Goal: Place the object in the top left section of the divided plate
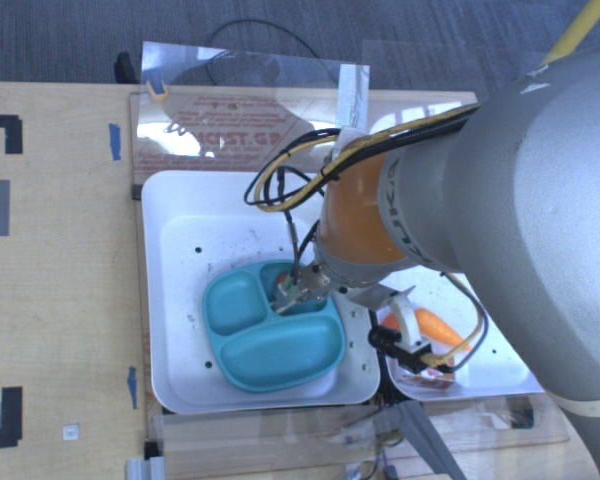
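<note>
A blue divided plate [272, 356] lies in the left white bin [175, 268]. It has two small sections at the back and one large section at the front. My gripper [296, 290] reaches down from the orange-banded wrist over the back right small section, close to the ridge between the two small ones. A small dark thing with red and green flecks [284, 288] shows at its tip, and I cannot tell whether it is held or lying in the plate. The back left section [233, 302] looks bare.
The right bin [500, 363] holds an orange carrot [442, 326], a white piece [404, 320] and a brownish item [432, 380] near its front. The big grey arm covers most of that bin. A clear plastic sheet [240, 118] lies behind the left bin.
</note>
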Action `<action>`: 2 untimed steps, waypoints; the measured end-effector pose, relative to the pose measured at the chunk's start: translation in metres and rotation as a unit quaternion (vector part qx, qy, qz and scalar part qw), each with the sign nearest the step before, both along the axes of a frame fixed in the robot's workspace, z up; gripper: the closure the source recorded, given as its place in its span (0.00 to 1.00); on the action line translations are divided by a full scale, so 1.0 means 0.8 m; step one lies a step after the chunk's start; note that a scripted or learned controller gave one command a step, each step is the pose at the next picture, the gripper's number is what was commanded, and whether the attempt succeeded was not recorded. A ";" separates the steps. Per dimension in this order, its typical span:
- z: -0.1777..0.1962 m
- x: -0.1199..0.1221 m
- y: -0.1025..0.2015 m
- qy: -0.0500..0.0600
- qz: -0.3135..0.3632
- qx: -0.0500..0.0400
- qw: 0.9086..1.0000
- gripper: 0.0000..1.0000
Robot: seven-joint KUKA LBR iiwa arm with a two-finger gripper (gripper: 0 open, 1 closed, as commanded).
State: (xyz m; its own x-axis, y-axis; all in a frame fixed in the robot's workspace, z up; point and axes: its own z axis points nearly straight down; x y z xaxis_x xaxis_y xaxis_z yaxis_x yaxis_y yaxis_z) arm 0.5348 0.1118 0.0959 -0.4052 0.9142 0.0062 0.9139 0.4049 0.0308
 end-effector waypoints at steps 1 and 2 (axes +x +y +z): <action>0.000 0.026 0.009 -0.002 0.142 -0.011 0.990 1.00; 0.110 -0.003 -0.060 0.011 0.063 -0.011 0.998 1.00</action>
State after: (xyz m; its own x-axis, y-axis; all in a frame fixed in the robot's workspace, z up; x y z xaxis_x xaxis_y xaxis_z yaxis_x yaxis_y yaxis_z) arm 0.5327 0.0635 0.1838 -0.5175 0.8557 -0.0024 0.8557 0.5175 0.0016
